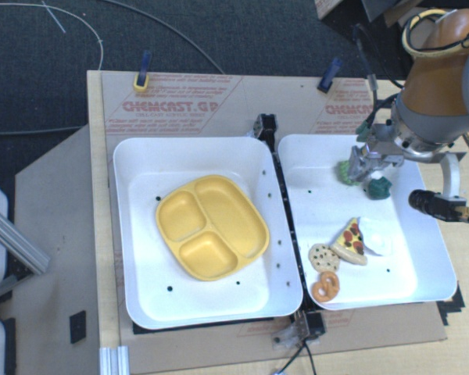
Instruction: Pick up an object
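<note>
My pincer (365,165) hung low over the far part of the right bin (422,287), right at a small cluster of green toy pieces. I could not tell how it stood, nor whether it had hold of anything, for the grey metal of the wrist covered that spot.

A light green piece (347,170) showed at the pincer's left, lumpy and leaf-like, its right part hidden behind the metal. A darker green piece (378,187) lay just below and to the right of the pincer, small and rounded, on the bin floor. Whether either touched my pincer was not plain.

Nearer the front of the same bin lay three flat toys close together: a pizza slice (351,242) with red and yellow topping, a chocolate-chip cookie (323,257) touching its lower left, and a brown pretzel (325,287) just below the cookie. All three were well apart from my pincer.

My arm (438,69) came in from the right, its orange band cut off by the upper edge. A black cylindrical part (434,203) stuck out by the right rim.

The left bin (141,295) bore a yellow divided plate (211,226) with three compartments, lying at a slant.
</note>
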